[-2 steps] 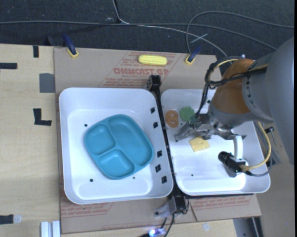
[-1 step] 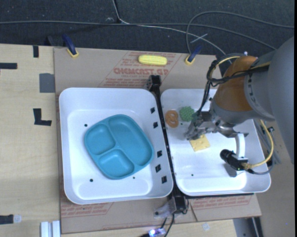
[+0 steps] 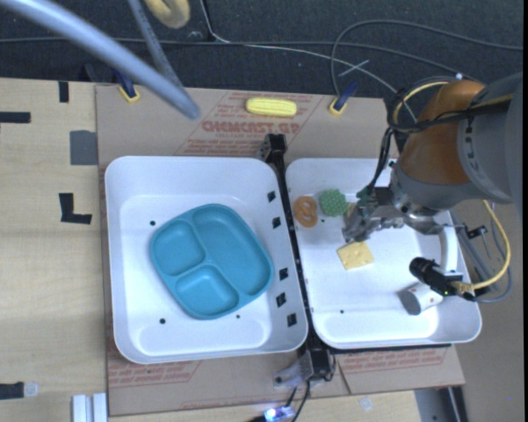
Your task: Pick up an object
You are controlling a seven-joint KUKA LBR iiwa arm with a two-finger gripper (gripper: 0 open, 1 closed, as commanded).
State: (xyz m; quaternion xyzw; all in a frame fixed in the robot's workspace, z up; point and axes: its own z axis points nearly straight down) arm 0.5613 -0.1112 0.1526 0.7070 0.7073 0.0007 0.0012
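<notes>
I've got the arm in from the right, over the right bin, tool low among three small items. That's the cluster it has to pick from, so the spot makes sense. Yellow block lies just below the tool, close enough that I can't say if they touch. Green piece and orange ring sit just left of it, near the divider between bins.

Can't tell the tool's state, wrist and cabling cover it. Nothing visibly held, so I'd call the pick not yet done.

Left bin holds only a blue tray, too wide and flat for this tool, I'd guess. A yellow item sits on the cardboard behind the bins, probably out of play.

Likely target: block. Risk: it's tilted and may slide.
</notes>
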